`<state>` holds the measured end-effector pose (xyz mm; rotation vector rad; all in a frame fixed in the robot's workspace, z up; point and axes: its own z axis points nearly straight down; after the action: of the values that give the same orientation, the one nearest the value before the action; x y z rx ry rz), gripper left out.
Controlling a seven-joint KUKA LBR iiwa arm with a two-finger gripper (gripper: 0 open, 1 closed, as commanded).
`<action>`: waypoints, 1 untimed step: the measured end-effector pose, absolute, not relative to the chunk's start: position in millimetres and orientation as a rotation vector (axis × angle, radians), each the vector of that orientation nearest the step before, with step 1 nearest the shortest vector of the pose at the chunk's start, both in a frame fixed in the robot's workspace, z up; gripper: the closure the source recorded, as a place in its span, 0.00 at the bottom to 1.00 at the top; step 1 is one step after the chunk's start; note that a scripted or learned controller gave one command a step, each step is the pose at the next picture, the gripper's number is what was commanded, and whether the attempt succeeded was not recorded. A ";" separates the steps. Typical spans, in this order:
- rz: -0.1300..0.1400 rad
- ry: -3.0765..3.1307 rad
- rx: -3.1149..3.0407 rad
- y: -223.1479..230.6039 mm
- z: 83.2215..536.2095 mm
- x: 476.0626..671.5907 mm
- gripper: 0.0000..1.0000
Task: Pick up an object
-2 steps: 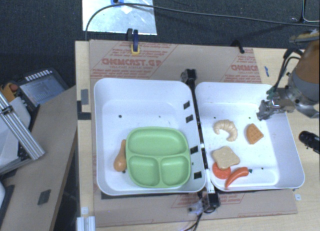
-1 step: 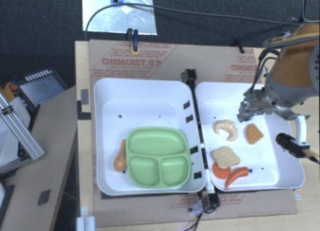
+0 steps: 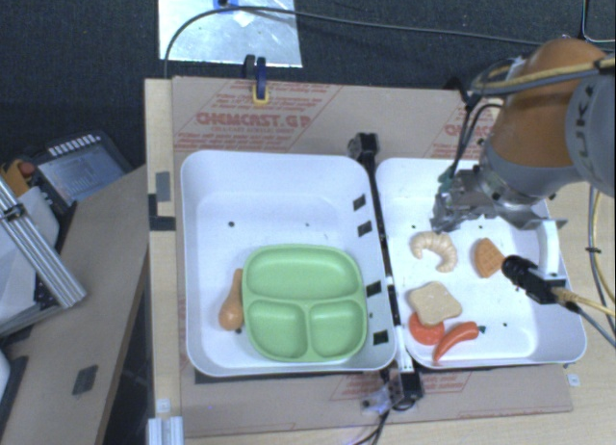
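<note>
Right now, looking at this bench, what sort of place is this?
Most likely a robotics lab set up for pick-up trials. A robot arm reaches over two white bins on a cardboard-covered bench. The bins hold toy food, such as a croissant and a green divided plate.

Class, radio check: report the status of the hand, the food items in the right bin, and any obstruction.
Hand low over right bin, nothing seen held. Croissant just below it, free. Bread, chilli clear of it.
</note>
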<state>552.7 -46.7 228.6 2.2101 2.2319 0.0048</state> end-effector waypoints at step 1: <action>0.003 2.233 2.211 11.5 219.1 551.5 1.00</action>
<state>551.5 11.5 219.1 2.2110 2.2326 0.0030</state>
